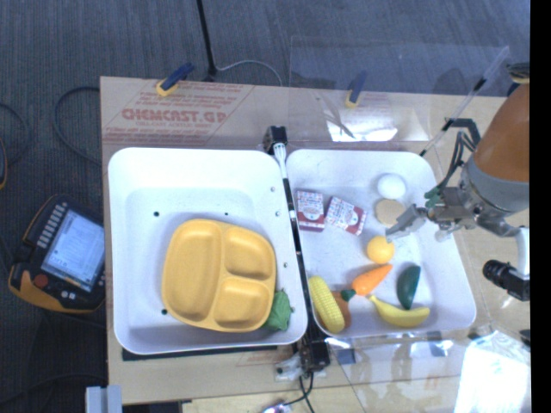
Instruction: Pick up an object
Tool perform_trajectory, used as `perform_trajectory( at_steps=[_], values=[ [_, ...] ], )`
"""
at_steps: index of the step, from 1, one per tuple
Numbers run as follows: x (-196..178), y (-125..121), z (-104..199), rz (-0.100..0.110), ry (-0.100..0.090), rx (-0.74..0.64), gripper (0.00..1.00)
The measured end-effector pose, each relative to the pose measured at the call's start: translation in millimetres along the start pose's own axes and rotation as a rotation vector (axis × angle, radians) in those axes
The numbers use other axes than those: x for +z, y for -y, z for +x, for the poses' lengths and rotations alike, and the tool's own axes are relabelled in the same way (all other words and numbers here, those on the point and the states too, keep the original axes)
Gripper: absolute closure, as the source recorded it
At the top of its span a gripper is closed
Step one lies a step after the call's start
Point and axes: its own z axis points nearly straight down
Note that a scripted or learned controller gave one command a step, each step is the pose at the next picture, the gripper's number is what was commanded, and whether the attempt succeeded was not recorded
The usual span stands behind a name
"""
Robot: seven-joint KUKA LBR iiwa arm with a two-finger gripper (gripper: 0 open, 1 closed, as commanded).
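Observation:
The right bin [448,312] holds the loose objects. Two red-and-white cartons [327,212] lie side by side near its left wall. A white ball [392,185] sits at the back, and a yellow lemon [380,249] lies just in front of it. Toward the front are an orange carrot [372,279], a dark green vegetable [408,284], a banana [401,314] and a corn cob [327,304]. My gripper [422,229] hangs over the bin's right side, just right of the lemon. It is open, with nothing between its fingers.
The left bin [142,188] holds a yellow divided plate [219,274] with a green leafy item [281,311] at its lower right corner. A ridge [289,205] separates the two bins. A handheld pendant [60,252] lies on the floor at left.

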Motion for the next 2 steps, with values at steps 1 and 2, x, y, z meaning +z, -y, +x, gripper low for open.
perform_trajectory(
  at_steps=[1,2],
  values=[
    [117,24,18,0.012,-0.005,-0.056,0.00],
    [104,21,17,0.004,-0.002,-0.054,1.00]
  ],
)
